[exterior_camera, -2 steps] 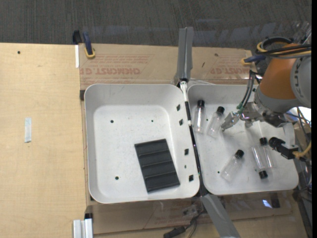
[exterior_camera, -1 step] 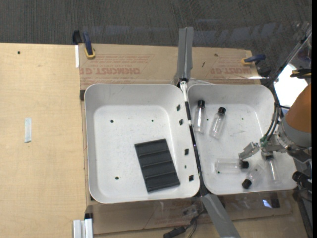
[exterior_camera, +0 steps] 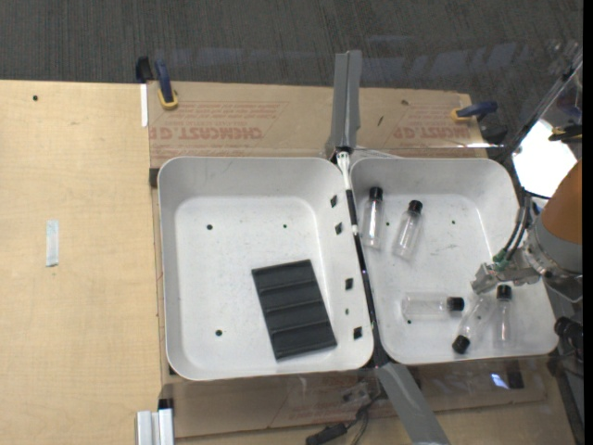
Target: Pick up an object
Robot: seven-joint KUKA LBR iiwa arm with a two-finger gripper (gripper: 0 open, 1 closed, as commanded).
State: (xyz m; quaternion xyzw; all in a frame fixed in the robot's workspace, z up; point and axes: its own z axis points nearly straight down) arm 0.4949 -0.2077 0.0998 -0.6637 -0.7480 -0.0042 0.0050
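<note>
Several clear vials with black caps lie in the right bin (exterior_camera: 435, 193). Two of them, vial (exterior_camera: 373, 217) and vial (exterior_camera: 408, 228), rest near the bin's back left. Another vial (exterior_camera: 430, 306) lies on its side toward the front. Two more, vial (exterior_camera: 501, 313) and vial (exterior_camera: 471, 330), sit at the front right corner. A black ribbed block (exterior_camera: 293, 309) lies in the left bin (exterior_camera: 232, 184). My gripper (exterior_camera: 493, 278) reaches in from the right, low over the right bin, just above the black cap of the front right vial. I see nothing held in it.
The divider between the bins carries small black clips (exterior_camera: 350, 284). Cardboard (exterior_camera: 241, 123) lies under the bins, pinned by clamps (exterior_camera: 165, 89) at the back. A wooden bench top (exterior_camera: 74, 248) extends to the left.
</note>
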